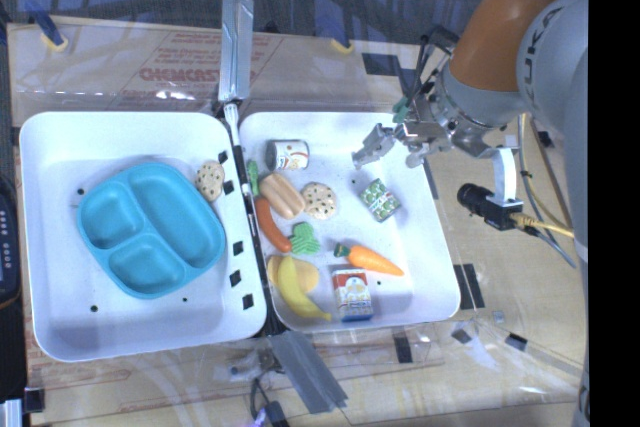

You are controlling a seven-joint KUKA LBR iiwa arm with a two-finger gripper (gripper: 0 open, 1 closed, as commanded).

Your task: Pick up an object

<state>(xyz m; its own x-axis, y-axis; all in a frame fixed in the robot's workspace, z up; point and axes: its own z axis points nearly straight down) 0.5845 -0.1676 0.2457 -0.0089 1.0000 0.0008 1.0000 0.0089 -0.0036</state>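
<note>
Dark carpet lay behind the tabletop (520, 295), and two white bins sat on it side by side. The right bin (425, 245) held all the toy food but one piece. The nearest thing to the tool (372, 151) was a small green packet (380, 200). It lay just below the tool in the camera view, a little toward the near edge of the bin, and it was tilted, with its long side running from upper left to lower right. The tool hung over the far right part of that bin. I could not tell if it was spread apart or pinched together, and nothing showed between its tips.

I think the tool would need to go down and a bit toward the near side to reach the packet.

Next I counted. In the right bin there was one can (289, 155), one hot dog (283, 194), one cookie (320, 200), one long orange sausage-like piece (272, 225), one green leafy piece (305, 238), one carrot (373, 260), one banana (293, 287) and one little red and white carton (351, 296). The left bin (60, 295) held one blue tray (150, 230) with three parts, and a second cookie (210, 179) lay just beside it. One arm reached in from the right.
</note>
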